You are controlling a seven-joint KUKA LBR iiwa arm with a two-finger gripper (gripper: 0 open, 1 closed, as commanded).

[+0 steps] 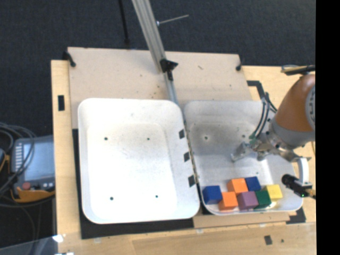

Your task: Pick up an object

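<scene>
Jaws (240,153) above, apart from blocks (241,193)

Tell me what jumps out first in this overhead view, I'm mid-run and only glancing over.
The cluster of coloured blocks stands out first: blue, orange, purple, green and yellow cubes packed along the near edge of the right bin. Just above them the arm, with its orange band, reaches in from the right, its gripper low over the bin floor, apart from the blocks. The left bin is a large white expanse beside it.
</scene>
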